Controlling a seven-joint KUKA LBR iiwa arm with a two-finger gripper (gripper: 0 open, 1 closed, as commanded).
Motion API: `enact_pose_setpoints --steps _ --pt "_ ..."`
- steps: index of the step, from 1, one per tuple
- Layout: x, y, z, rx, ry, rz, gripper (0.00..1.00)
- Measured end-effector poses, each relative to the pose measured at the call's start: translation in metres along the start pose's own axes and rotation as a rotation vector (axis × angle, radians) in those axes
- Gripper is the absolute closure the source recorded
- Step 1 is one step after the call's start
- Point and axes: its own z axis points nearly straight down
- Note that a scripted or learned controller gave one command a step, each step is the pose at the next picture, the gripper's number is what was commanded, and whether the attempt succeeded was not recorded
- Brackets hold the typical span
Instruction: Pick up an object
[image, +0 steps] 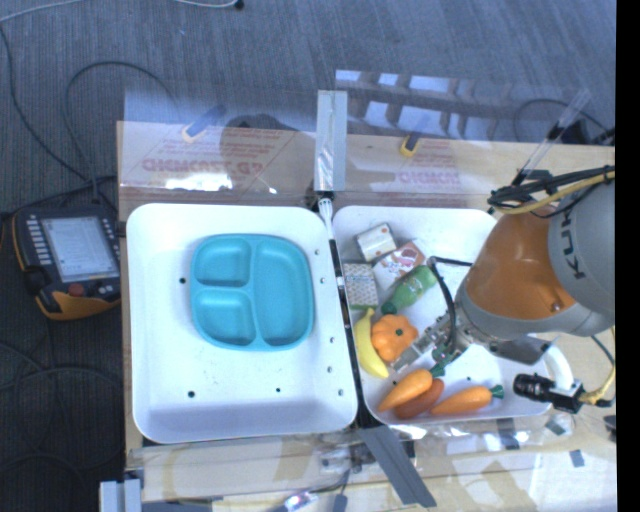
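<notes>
the left white bin (150, 330) holds a blue divided plate (250, 291), while in the right bin (460, 225) the arm's gripper (432, 352), grip state impossible to tell, hangs just at 3 o'clock of a small orange pumpkin (394, 335), with two carrots (440, 398) at its 6 o'clock.

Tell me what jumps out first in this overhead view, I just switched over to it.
The bright blue divided plate lies alone in the left bin. The grey arm with its orange band reaches over the right bin, its gripper low above a crowded heap of toy food: an orange pumpkin, a banana, two carrots, a green bottle and small boxes.
</notes>
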Motion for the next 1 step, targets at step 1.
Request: enact_pose_setpoints --steps 1 --pt "0.0184 0.0339 -0.1640 0.015 0.010 -0.059 1.00"
